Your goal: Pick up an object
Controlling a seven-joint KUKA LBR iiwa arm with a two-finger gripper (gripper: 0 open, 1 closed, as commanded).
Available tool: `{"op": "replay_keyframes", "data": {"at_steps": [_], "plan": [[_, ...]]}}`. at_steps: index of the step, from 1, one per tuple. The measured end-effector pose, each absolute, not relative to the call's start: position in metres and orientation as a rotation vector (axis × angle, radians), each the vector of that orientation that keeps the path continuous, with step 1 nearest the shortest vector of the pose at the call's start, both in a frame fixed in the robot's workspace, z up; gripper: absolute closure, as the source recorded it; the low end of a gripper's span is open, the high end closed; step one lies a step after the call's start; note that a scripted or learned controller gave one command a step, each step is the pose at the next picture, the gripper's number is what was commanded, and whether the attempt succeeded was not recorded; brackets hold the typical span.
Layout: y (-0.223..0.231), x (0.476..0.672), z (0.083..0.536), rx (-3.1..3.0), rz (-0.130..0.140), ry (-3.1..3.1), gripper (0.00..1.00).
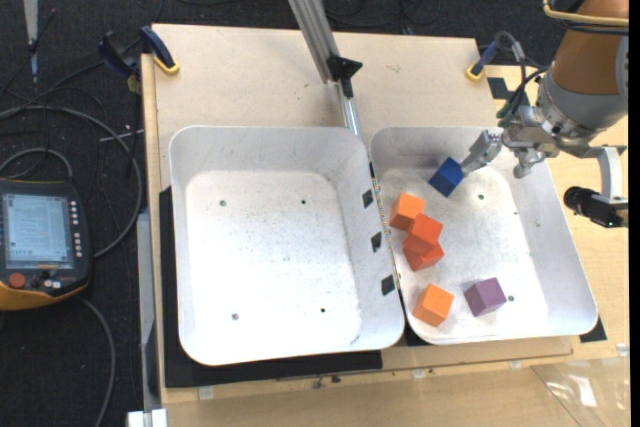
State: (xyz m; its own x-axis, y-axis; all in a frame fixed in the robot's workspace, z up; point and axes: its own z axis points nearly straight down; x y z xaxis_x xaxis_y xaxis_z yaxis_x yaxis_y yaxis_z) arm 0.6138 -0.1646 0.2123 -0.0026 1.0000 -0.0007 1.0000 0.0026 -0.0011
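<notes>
Several small blocks lie in the right bin (pixel 560 245). A blue block (pixel 447 177) sits near its back left. An orange block (pixel 407 211) and two red-orange blocks (pixel 424 241) cluster along the left wall. Another orange block (pixel 434 303) and a purple block (pixel 486 296) lie toward the front. My gripper (pixel 502 161) hangs over the back of the right bin, open. Its left finger (pixel 482 154) ends just right of the blue block, and nothing sits between the fingers.
The left bin (pixel 200 165) sits beside the right one, and their rims meet at the middle (pixel 372 215). A slanted metal pole (pixel 310 10) crosses the bench's back. Clamps (pixel 160 50) hold the board's corners. A teach pendant (pixel 40 240) lies off the bench at the left.
</notes>
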Motion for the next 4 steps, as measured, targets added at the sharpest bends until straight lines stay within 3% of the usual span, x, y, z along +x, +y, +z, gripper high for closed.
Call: {"op": "replay_keyframes", "data": {"at_steps": [1,2,3,4], "plan": [[-0.164,0.615,0.223,-2.216,0.000,-2.229,1.00],[-0.164,0.614,0.222,-2.217,0.001,-2.229,0.00],[-0.139,0.645,0.117,-2.213,0.006,-2.222,0.00],[-0.124,0.667,0.096,-2.221,-0.002,-2.229,0.00]]}}
